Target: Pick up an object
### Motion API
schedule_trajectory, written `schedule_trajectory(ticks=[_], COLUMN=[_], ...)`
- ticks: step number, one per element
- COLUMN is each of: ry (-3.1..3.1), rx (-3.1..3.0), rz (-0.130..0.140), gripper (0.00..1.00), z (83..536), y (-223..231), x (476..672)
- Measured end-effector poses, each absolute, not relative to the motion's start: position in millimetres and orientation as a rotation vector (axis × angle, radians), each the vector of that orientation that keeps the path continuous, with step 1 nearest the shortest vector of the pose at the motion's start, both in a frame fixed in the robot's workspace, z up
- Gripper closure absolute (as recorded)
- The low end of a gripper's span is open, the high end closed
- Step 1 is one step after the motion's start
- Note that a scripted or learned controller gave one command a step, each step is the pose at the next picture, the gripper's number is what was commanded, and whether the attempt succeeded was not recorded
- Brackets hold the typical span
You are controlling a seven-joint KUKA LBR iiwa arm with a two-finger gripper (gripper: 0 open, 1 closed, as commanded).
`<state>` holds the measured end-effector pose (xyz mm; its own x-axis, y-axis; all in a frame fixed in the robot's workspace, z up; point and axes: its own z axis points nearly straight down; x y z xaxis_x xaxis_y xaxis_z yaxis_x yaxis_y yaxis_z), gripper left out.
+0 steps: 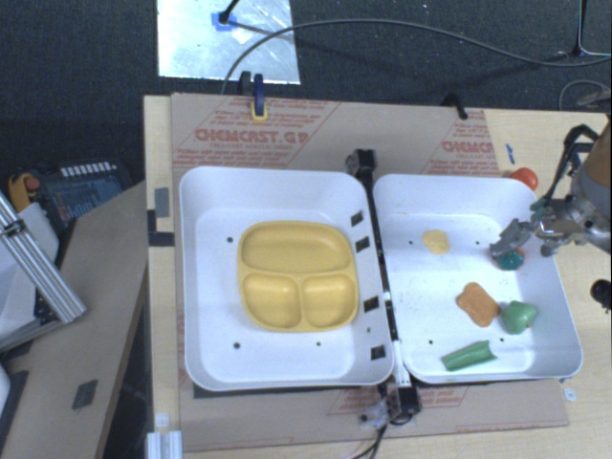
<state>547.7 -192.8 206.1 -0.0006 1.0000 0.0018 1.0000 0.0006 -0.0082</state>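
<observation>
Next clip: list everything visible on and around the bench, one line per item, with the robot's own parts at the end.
White bins: 2, white, side by side on the bench.
Divided tray: 1, yellow, middle of the left bin.
Small round piece: 1, pale yellow, upper part of the right bin.
Flat piece: 1, orange, right bin, lower centre.
Rounded piece: 1, green, right bin, just right of the orange one.
Long piece: 1, green, near the right bin's front edge.
Small teal object: 1, teal, right bin, at the gripper's tip.
Red-orange object: 1, on the bench beyond the right bin.
Clamp: 1, yellow and dark, bench's far edge.
Gripper: 1, grey, over the right bin's right side; jaws' state unclear.
</observation>
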Motion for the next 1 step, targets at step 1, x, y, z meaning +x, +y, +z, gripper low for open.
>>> schedule_trajectory(ticks=[1], ry=[-2.226], rx=[-2.219], rz=[-0.001], gripper=[0.00], z=[211.1], y=[-192.5], x=[550.3])
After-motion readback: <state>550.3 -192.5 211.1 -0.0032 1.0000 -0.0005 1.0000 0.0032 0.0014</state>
